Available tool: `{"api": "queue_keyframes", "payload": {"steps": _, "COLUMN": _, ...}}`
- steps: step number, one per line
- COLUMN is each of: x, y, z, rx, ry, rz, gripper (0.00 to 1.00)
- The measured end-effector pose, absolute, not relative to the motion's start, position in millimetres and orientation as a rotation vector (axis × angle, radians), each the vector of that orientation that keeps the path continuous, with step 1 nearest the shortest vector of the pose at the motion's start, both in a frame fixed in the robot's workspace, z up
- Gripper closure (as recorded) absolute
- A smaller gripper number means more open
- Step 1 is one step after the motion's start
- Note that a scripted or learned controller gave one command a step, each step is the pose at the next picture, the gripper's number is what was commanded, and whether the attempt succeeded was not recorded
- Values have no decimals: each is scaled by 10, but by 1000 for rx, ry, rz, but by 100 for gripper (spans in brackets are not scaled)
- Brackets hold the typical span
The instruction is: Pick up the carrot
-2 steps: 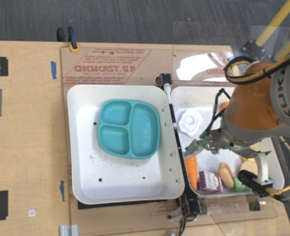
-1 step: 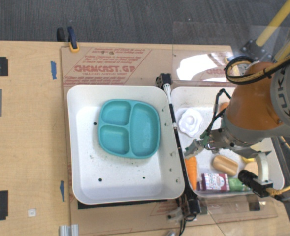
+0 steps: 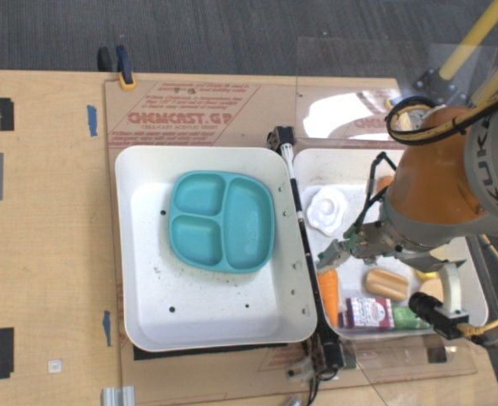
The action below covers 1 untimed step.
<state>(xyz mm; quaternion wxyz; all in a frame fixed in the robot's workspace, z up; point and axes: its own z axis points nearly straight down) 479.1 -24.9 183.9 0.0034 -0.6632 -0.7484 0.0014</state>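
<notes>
The carrot (image 3: 328, 291) is a short orange piece lying lengthwise against the left wall of the right bin (image 3: 306, 166), near its front corner. My gripper (image 3: 338, 255) hangs over the right bin, just above and slightly right of the carrot's far end. Nothing is visibly held in it. The arm's broad orange band (image 3: 439, 176) covers the middle and right of that bin.
In the right bin, a white crumpled object (image 3: 325, 210) lies behind the gripper. A tan bun-like item (image 3: 387, 284) and a purple packet (image 3: 368, 314) lie right of the carrot. The left bin (image 3: 147, 252) holds a teal divided plate (image 3: 223, 222).
</notes>
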Motion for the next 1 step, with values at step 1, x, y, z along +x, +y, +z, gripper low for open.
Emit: {"api": "queue_keyframes", "payload": {"steps": 1, "x": 4791, "y": -249, "z": 1839, "rx": -2079, "ry": -2346, "rz": 4, "gripper": 0}}
